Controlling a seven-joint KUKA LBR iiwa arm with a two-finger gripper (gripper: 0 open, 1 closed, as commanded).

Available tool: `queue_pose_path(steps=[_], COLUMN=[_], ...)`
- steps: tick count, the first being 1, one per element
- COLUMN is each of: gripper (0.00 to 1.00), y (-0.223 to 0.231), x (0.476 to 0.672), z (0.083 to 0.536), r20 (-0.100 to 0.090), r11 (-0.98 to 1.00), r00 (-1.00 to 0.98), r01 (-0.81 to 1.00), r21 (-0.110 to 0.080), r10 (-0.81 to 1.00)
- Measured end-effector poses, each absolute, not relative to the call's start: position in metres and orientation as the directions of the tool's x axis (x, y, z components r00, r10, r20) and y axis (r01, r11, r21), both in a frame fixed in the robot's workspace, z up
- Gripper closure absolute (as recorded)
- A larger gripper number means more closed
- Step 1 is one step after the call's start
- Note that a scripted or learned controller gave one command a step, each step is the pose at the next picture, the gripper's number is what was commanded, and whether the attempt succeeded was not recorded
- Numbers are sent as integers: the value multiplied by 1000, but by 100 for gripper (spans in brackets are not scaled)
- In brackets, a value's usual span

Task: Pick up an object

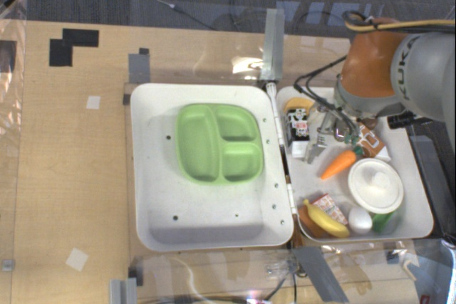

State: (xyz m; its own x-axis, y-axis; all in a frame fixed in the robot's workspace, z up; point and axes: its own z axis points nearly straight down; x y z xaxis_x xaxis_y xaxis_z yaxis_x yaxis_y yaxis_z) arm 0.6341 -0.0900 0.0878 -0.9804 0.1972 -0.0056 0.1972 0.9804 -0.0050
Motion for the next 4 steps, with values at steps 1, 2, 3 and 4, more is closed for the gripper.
queue_pose_path(steps=[1,2,3,4], gripper=[0,0,0,0], y=[-98,-83,-152,-93], x=[539,600,530,600], z=[90,89,90,89], r20=[-13,-14,-13,-15], r11=[974,962,944,964], r00=[-973,-962,-943,-964], r01=[229,271,331,265], r21=[2,3,0,5], r10=[229,271,331,265])
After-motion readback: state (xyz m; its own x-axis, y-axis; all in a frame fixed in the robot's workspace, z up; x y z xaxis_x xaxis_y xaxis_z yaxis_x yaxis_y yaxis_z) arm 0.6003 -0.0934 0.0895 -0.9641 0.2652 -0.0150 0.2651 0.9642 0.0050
